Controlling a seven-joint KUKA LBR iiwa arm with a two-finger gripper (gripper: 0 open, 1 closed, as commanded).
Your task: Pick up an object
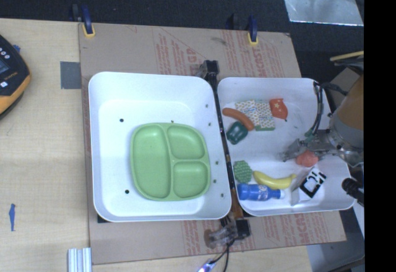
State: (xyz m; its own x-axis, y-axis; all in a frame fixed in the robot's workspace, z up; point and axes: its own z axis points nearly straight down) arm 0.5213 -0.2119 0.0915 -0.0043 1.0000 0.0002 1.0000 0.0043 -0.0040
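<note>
1. Reaching into the right bin (322, 88) from the right, the fingers (299, 152) sit low, spread wide beside a small red ball (307, 158).
2. Nothing sits between them; the grasp step looks underway.
3. Next: centre over the ball, then close, avoiding the banana (274, 179) nearby.

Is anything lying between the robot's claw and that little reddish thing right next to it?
Nothing visible does. The gripper sits right at the small reddish object near the right bin's right side. The banana and the black-and-white block lie just below it, beside the approach rather than in it.
</note>
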